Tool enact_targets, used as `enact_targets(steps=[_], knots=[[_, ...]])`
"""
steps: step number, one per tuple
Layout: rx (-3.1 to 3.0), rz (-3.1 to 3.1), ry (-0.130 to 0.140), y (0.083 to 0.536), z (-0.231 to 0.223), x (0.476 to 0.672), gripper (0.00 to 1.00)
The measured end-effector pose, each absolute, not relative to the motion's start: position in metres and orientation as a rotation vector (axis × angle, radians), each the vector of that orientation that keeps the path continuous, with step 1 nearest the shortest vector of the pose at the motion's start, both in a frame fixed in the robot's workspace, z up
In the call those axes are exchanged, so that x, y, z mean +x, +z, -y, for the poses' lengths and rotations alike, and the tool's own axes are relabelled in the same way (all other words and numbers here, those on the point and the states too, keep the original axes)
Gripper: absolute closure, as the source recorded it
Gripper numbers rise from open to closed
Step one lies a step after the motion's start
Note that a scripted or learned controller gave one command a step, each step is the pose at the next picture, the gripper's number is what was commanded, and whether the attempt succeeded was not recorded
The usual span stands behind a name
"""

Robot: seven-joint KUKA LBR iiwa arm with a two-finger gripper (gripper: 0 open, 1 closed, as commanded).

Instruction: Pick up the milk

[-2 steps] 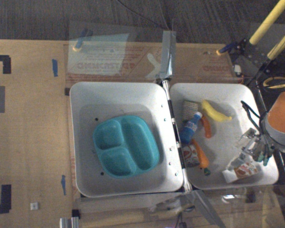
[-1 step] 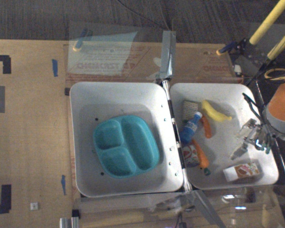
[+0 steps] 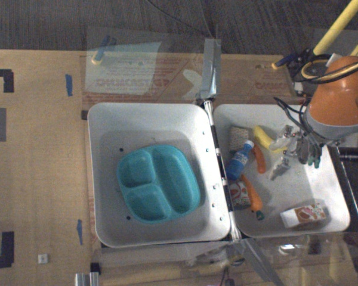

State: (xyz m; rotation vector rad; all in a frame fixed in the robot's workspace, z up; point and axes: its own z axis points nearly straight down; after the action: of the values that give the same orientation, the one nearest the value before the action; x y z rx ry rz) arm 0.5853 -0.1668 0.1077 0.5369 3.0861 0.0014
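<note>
The small white milk carton with red print (image 3: 304, 214) lies on its side in the near right corner of the right white bin (image 3: 340, 219), close to 2 walls. The silver two-finger gripper (image 3: 293, 157) hangs above the bin's middle, apart from the carton; its fingers look spread with nothing between them. Descending there, a finger could strike the wall or push the carton aside.

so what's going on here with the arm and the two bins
A robot arm reaches in from the right over the right bin, its gripper hovering above a clutter of toy food. The milk carton lies on its side near that bin's front right corner, apart from the gripper and not picked up. The left bin holds a teal divided plate.
</note>
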Motion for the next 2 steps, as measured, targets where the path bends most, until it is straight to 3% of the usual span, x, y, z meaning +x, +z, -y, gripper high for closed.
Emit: enact_targets(steps=[1,2], knots=[[0.330,-3.114,0.000,0.175,0.216,0.648,0.00],[0.146,-3.132,0.001,0.156,0.198,0.613,0.00]])
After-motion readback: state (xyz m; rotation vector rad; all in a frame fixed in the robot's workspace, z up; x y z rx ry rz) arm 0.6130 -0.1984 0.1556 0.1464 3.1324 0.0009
